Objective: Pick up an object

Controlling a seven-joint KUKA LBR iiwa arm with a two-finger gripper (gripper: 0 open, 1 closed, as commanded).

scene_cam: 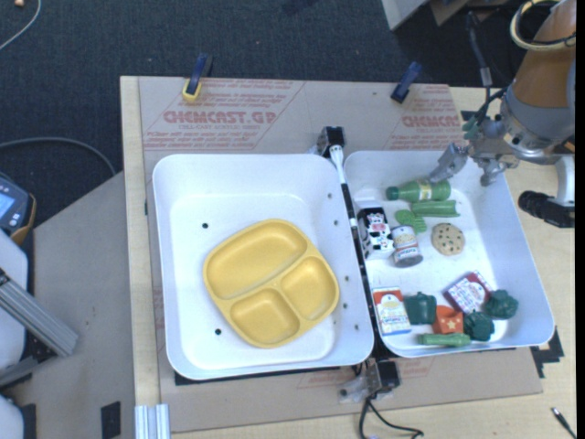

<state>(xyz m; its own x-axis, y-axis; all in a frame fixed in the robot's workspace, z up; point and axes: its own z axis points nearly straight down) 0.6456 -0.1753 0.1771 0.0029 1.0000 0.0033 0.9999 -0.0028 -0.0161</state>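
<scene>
Grey claw hangs over the far part of the right bin, its fingers spread and holding nothing, just beside a green bottle lying on its side. Near the bottle lie a green pod, a cookie, a small can and a cow-print carton. Along the near edge sit a red packet and broccoli. Left bin holds a yellow divided tray. Both bins rest on the tabletop.

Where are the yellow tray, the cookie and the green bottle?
yellow tray (271, 283): camera view, on the ridge between its compartments.
cookie (447, 239): camera view, middle of its top face.
green bottle (420, 191): camera view, on its body.
</scene>
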